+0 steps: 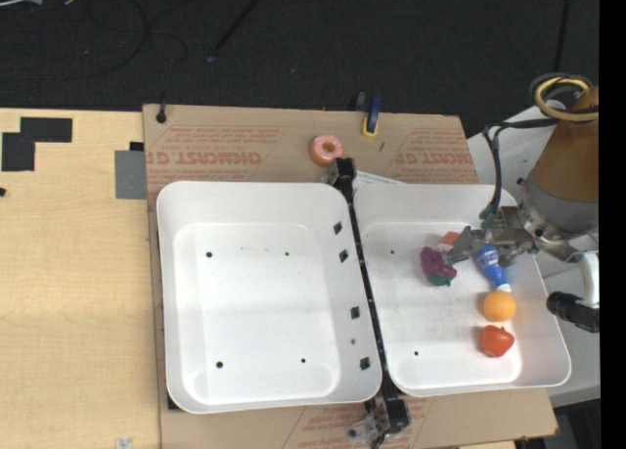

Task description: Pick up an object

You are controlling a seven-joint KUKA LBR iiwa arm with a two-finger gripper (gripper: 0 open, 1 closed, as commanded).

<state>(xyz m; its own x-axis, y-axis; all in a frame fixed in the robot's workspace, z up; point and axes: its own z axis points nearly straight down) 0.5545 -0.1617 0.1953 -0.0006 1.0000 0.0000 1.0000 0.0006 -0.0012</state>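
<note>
- The likeliest target, a purple object (435,264) with a green bit at its near edge, lies in the right bin (411,379), toward its far right part.
- The gripper (468,242) hangs just right of it, next to a blue object (489,266) — whether it is apart or together I cannot tell.
- An orange ball (499,305) and a red object (497,340) sit nearer.
- Risk, as I judge it: the crowding — a descent could nudge the purple piece aside or catch the blue one instead.
- The left bin (176,242) lies beside; a pink ring (327,150) rests on the far cardboard.

Purple-and-green object (436,266), blue-and-white piece (487,263), orange ball (499,306) and red piece (497,340) lie in the right bin (460,383). All lie toward its right side.
</note>
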